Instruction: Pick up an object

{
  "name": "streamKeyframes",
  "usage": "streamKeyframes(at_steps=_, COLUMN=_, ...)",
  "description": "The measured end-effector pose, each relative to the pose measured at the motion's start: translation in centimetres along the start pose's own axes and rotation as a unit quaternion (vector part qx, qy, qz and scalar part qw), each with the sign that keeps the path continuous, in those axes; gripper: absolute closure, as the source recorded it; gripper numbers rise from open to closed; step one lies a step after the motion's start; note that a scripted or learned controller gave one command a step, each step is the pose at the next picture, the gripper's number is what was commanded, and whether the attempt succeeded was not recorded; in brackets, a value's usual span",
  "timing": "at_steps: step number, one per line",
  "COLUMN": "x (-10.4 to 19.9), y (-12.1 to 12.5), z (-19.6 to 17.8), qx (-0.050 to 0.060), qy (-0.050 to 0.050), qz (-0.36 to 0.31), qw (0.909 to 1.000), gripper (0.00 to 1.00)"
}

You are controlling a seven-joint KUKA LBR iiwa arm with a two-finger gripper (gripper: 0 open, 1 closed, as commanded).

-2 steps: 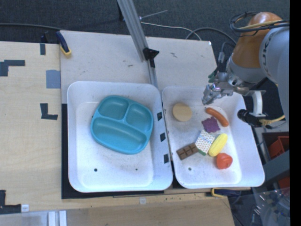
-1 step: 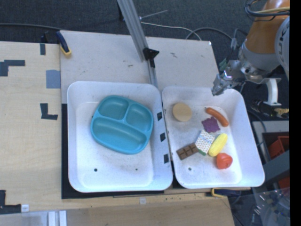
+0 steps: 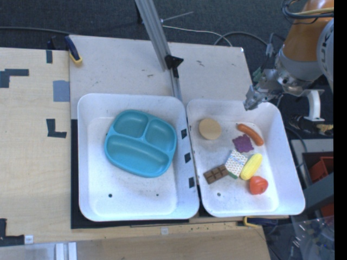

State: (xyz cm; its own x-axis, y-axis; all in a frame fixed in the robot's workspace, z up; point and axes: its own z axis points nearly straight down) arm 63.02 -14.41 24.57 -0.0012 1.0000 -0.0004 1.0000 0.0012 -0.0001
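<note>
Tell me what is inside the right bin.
The right bin holds a round cookie, sausage, purple piece, checkered block, corn, chocolate bar and tomato. The corn overlaps the block's edge.

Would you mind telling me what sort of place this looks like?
Probably a robotics lab bench: a grey arm reaches over two white bins, one holding toy food such as a corn cob.

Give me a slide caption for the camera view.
End effector above the right bin's far rim; toy foods inside, blue divided plate in the left bin.
</note>
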Motion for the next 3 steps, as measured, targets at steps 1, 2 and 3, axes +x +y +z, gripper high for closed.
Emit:
streamKeyframes(at_steps=1, x=5.3, y=-0.7, z=-0.7, qx=0.000, qy=0.001, qz=-0.002, qw=1.0000, gripper=1.00)
streamKeyframes(at_steps=2, x=10.4, y=-1.7, z=-1.3, qx=0.001, qy=0.001, qz=-0.003, qw=1.0000, gripper=1.00)
streamKeyframes(at_steps=3, x=16.3, y=-3.2, z=-1.3, qx=0.001, qy=0.001, qz=-0.003, qw=1.0000, gripper=1.00)
